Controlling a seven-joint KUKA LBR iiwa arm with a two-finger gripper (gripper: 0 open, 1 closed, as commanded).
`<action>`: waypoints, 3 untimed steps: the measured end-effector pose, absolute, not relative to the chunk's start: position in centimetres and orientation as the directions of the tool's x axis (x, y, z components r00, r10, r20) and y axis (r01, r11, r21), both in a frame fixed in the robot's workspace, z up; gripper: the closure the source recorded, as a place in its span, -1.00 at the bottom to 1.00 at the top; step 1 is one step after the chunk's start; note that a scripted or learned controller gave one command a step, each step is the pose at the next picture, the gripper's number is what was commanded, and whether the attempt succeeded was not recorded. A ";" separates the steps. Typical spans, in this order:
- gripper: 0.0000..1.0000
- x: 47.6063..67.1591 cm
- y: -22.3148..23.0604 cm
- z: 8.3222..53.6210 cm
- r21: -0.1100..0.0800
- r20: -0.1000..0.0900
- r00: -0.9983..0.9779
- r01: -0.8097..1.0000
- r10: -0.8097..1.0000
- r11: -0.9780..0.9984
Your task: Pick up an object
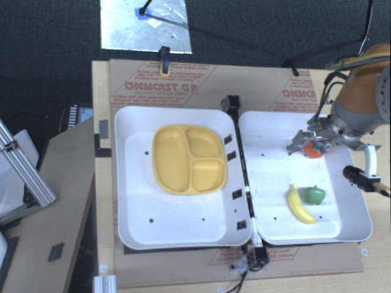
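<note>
At the far left we saw a corner of a grey side table point(58, 182) with a metal rail point(21, 166) lying across it. Next came the bench point(183, 81), its brown board printed with red lettering, and a yellow clamp point(165, 63) at its back edge. Behind that, a silvery sheet point(145, 16) lay on the dark floor.

The left bin point(131, 224) held a yellow divided plate point(188, 159), set flat near the bin's middle, with one long compartment on its left and two smaller ones on its right. A black strip with clips point(239, 163) ran between the two bins, which touched along it.

In the right bin point(269, 182) we found a yellow banana point(300, 206) lying toward the front, and a small green fruit, perhaps a pepper point(314, 195), just beside the banana's right side, touching or nearly so. Farther back in the same bin sat a red-orange object point(314, 152), partly covered by the tool.

The gripper point(308, 142) hung low over the back of the right bin, right at that red-orange object. We could not tell how its jaws stood, nor whether the object was held. Above it, at the right edge, rose the arm's grey wrist and orange band point(365, 87).
</note>
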State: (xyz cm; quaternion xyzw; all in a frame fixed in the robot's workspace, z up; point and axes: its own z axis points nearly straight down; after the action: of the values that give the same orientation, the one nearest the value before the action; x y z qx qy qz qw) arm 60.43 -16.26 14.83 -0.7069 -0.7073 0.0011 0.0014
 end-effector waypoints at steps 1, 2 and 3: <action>-1.00 60.2 -16.5 10.6 -0.002 0.001 0.000 1.000 1.000 0.000; 1.00 60.4 -16.6 12.0 0.005 -0.002 0.000 1.000 1.000 0.000; 1.00 60.5 -16.8 16.4 0.006 -0.002 -0.001 1.000 1.000 0.001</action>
State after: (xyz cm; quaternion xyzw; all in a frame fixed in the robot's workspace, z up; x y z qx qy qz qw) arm 60.48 -16.81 16.37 -0.7068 -0.7074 -0.0016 -0.0027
